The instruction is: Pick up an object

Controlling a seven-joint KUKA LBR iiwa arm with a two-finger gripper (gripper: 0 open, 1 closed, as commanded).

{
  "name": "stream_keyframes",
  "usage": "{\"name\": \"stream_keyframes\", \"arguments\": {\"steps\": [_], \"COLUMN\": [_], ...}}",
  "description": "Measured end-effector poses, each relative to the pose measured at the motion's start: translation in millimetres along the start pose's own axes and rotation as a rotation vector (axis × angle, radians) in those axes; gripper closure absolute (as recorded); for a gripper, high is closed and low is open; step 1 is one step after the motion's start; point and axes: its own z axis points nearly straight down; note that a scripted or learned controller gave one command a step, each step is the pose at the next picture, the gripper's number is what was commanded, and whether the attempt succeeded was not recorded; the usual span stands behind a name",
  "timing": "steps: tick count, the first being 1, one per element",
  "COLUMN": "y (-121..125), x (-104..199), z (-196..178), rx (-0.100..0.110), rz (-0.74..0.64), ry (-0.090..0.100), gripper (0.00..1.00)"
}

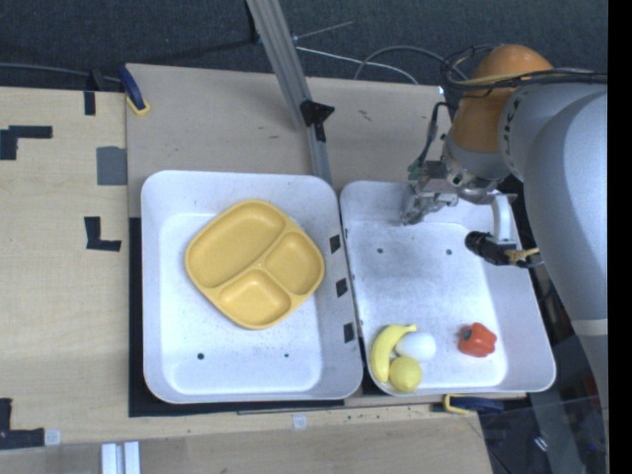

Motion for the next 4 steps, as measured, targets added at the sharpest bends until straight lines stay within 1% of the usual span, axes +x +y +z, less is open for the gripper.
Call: {"name": "stream_keyframes", "arguments": {"steps": [1, 2, 3, 4], "y": [3.7, -3.6, -3.5, -20.9], "x": [-8.0, -12.0, -12.0, 48.3], "z": [-49.0, -97.4, -161.9, -162.1], "rx": [-0.022, -0.023, -0.025, -0.017], "rz": [-0.002, -0.001, -0.002, -0.006], "ry": [0.001, 0.001, 0.001, 0.004], "gripper": [1.0, 1.0, 1.0, 1.0]}}
